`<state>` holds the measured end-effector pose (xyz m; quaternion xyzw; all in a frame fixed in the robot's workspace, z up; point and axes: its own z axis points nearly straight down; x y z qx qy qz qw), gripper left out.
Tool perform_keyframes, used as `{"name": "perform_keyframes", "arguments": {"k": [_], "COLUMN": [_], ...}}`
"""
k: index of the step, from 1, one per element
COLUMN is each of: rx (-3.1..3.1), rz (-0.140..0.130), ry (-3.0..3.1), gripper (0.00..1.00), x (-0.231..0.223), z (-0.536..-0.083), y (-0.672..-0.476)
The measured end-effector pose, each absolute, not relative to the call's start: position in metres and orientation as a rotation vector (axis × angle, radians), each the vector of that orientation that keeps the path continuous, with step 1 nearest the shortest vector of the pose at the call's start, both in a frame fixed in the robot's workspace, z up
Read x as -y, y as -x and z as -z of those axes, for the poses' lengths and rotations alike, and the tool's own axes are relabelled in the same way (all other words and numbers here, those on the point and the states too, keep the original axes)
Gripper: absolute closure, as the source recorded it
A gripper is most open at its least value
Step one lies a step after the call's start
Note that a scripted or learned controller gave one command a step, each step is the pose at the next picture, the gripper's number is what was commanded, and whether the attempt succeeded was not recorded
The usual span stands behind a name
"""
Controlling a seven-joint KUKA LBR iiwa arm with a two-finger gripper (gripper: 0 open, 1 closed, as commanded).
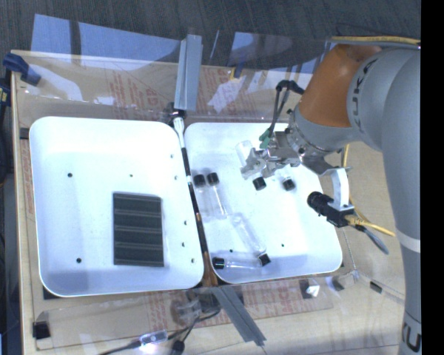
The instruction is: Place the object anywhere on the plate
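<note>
- Gripper [272, 170] over right bin [311, 254], near its far edge; grip state impossible to tell.
- Clear capped tubes [214, 197] near right bin's left and front edges.
- Dark ribbed plate [138, 228] in left bin [59, 146].

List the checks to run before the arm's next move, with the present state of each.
1. Plate free to receive: the dark ribbed plate lies bare in the left bin. Ok.
2. Objects within reach: clear black-capped tubes lie in the right bin. Ok.
3. Gripper over the right bin. Ok.
4. Object between the fingers: a clear piece sits by them, grip unclear. Cannot tell.
5. Object on plate: none yet. Not ok.
</note>
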<state>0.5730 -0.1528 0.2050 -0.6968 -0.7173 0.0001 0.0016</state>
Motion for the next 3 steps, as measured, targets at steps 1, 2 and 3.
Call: {"name": "perform_keyframes", "arguments": {"k": [1,2,3], "rx": [2.025,1.926,1.602], "rz": [-0.006,-0.002,-0.005], "ry": [2.394,2.478,2.699], "gripper": [1.00,1.00,1.00], "x": [0.094,0.004,-0.076], "z": [-0.093,-0.192,-0.191], "y": [-0.641,-0.615,-0.653]}}
